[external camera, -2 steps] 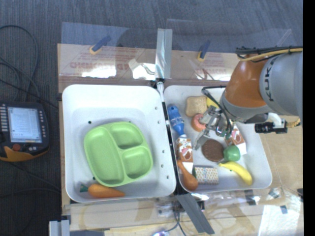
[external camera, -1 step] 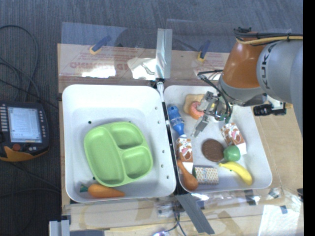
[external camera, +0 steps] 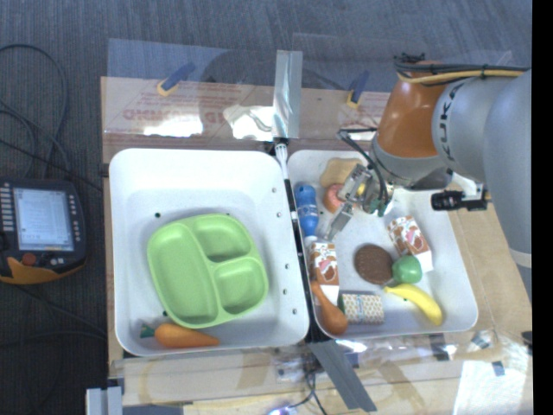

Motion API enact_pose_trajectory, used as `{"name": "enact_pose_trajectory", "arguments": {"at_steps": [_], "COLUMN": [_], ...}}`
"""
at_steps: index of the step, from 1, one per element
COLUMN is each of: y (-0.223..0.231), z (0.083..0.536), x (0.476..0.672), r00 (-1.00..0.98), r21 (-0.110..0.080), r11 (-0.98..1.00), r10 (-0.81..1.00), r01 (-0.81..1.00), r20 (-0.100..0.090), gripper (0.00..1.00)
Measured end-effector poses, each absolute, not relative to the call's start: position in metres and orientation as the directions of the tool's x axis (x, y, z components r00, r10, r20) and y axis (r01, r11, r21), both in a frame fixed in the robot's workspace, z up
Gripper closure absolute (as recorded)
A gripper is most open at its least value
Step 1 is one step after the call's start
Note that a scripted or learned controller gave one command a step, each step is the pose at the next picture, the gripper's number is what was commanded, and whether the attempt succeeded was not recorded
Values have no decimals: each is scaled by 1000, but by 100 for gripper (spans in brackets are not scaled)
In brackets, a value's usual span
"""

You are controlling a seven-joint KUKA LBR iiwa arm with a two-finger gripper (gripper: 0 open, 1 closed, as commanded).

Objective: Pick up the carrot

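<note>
The carrot, orange with a green stub, lies flat in the left bin at its front edge, just below the green divided plate. My gripper hangs over the back left part of the right bin, between a blue bottle and a reddish round fruit. It is far from the carrot, across the divider between the bins. Nothing shows in its grasp.
The right bin also holds a brown disc, a green fruit, a banana, two snack packets, a small box and an orange-brown oblong item. A pendant lies left of the bench.
</note>
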State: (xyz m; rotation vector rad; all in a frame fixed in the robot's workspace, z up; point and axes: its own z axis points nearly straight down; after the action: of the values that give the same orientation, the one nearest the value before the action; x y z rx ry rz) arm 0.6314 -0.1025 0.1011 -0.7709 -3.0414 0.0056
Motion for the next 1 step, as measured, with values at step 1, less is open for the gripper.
{"name": "enact_pose_trajectory", "arguments": {"at_steps": [1], "y": [-154], "z": [102], "x": [576], "r00": [-798], "r21": [-2], "r11": [798], "r10": [603], "r01": [603], "r20": [-2], "gripper": [0]}}
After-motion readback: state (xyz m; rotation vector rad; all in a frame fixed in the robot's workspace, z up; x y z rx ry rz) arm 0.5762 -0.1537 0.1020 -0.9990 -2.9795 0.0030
